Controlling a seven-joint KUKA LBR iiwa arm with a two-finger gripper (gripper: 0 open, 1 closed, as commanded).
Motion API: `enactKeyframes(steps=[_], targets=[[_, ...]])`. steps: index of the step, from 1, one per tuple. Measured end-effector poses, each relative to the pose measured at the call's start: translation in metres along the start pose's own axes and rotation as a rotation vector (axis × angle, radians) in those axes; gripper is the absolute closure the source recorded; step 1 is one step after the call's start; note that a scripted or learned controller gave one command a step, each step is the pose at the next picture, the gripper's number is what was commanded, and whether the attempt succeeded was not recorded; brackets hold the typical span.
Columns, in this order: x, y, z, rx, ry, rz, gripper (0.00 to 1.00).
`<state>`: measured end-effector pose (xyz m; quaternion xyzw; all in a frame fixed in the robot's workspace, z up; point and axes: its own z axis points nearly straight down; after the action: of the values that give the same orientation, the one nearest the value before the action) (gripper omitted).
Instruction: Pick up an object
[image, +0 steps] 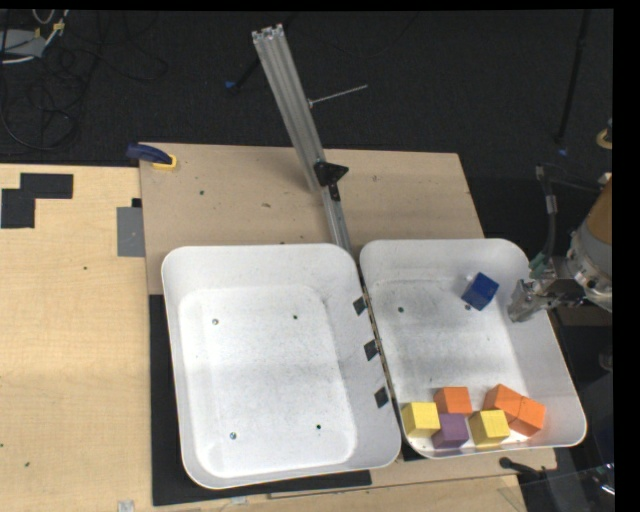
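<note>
Approach step: gripper (525, 300) at right bin (432, 262) right rim, finger state unclear, nothing visibly held. Blue cube (480, 290) just beside it, near tabletop's right edge. Next: descend onto cube, close.

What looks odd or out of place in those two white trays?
One blue block sits alone near the far side of the right bin, tilted, apart from the yellow, orange and purple blocks huddled in its near corner. Nothing looks spilled or broken.

Blue cube (480, 290) lies tilted in right bin (440, 262).
</note>
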<state>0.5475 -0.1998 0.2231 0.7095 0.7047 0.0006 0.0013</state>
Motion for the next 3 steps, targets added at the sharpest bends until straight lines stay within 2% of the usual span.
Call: enactKeyframes(steps=[1,2,3], targets=[[-0.001,0.000,-0.064,-0.003,-0.001,-0.008,1.00],[0.061,-0.010,-0.053,0.007,0.004,-0.011,1.00],[0.119,-0.012,-0.051,0.006,0.004,-0.012,1.00]])
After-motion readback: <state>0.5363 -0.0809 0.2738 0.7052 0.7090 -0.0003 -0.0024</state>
